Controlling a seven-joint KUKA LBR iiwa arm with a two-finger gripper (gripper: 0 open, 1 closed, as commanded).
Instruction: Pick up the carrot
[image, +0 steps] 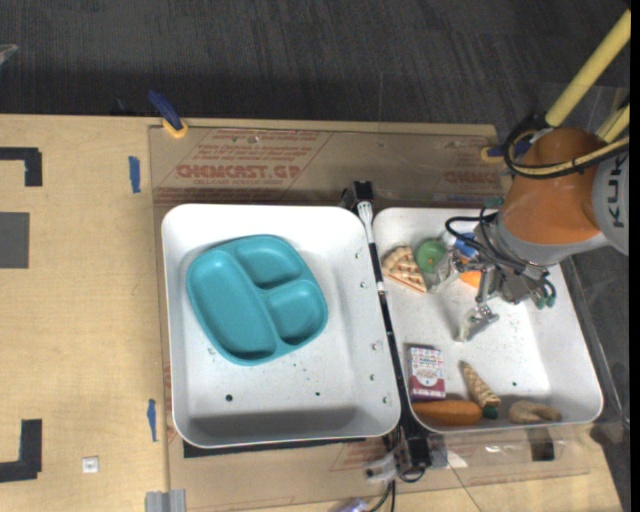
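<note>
On the bench (80, 330), which is of pale wood-like board, two shallow white bins stand side by side, seen from above at a slant. Both are plastic with rounded corners and a few dark specks on the floor.

Inside the left bin (200, 400) there is one thing: a teal tray (257, 296), smooth, with rounded outline and three compartments.

Inside the right bin (570, 350) I count several small toy foods. One waffle-like slice (404, 268), tan with a grid pattern, lies at the far left part. Just beside it is one round green object (431, 255). One small box (426, 369), with red and white print, lies near the middle left. One brown cone-shaped piece (477, 385) lies near the front, and one beige lumpy piece (533, 410) is in the front right corner. The carrot (450, 411), long, smooth and orange, lies along the front wall of this bin, close to the box.

The arm (550, 200) reaches over the far part of the right bin. The gripper (479, 322) points down above the bin floor, its metal fingers apart and with nothing between them. It is well apart from the carrot.
</note>
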